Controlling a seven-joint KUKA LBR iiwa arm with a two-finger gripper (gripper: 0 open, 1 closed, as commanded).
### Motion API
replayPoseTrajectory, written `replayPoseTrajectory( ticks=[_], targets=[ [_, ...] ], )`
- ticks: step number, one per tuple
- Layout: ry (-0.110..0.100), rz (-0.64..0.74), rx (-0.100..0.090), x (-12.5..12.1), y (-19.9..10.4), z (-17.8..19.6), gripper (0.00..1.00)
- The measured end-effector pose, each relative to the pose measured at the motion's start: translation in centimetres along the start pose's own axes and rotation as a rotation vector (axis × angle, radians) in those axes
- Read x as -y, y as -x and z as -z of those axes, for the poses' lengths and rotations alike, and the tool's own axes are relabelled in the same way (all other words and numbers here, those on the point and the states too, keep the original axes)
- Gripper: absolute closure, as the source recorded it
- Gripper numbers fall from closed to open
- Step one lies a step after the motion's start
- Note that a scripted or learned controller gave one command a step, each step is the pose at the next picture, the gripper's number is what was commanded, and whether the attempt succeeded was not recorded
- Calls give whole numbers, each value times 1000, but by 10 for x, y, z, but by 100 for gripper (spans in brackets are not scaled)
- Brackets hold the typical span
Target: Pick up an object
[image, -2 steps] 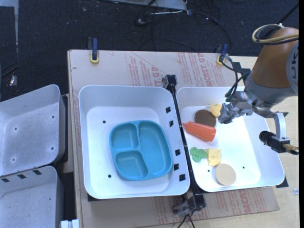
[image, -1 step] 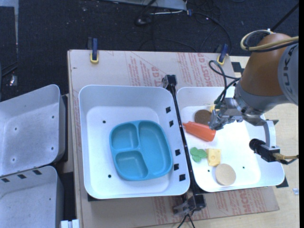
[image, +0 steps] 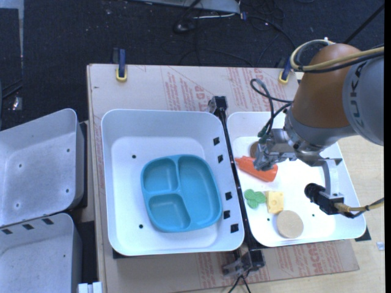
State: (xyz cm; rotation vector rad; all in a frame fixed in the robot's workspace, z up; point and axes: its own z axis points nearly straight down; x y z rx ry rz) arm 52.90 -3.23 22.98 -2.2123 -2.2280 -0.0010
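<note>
In the right bin (image: pixel 351 182), the gripper (image: pixel 264 158) touches the orange carrot (image: pixel 257 169); its opening and any hold cannot be told.

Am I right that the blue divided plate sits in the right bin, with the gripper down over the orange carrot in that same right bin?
Not quite. The blue divided plate sits in the left bin, not the right one. The rest stands: the camera view shows the gripper down over the orange carrot in the right bin.
</note>
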Motion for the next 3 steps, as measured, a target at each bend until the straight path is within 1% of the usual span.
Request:
replayPoseTrajectory(
  ticks=[1, 2, 3],
  targets=[
    [-1, 0, 0, 11, -43, -3, 100],
    [0, 1, 0, 30, -90, 9, 100],
    [0, -6, 2, 29, -86, 9, 0]
  ],
)
